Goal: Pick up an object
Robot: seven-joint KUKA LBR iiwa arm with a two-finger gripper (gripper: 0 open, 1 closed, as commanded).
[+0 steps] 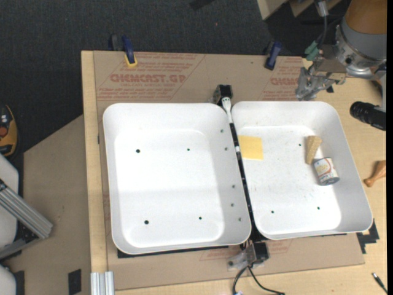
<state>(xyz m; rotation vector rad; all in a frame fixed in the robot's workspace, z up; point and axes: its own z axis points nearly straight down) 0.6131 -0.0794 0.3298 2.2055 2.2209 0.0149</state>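
gripper parked off the bin, 3 items waiting

we see the gripper [311,86] hanging above the far rim of the right bin [350,192], over the board rather than the bin floor. how wide the tool stands we cannot tell; it is small and blurred at this slant. nothing shows in it.

the task's candidates all lie in the right bin: a yellow square [251,147] flat near the left wall, a tan wedge [313,148] toward the right, and a small can [326,171] on its side, touching or just beside the wedge.

risks, as we judge them: the can may roll when nudged; the wedge and can sit so close that a descent on 1 could shove the other; the square lies so flat that the tool may slide over it.

surface: 2 white bins on a brown board [184,72], blue clamps [128,50] at the far edge, dark carpet around. the left bin [116,183] has only black dots on its floor.
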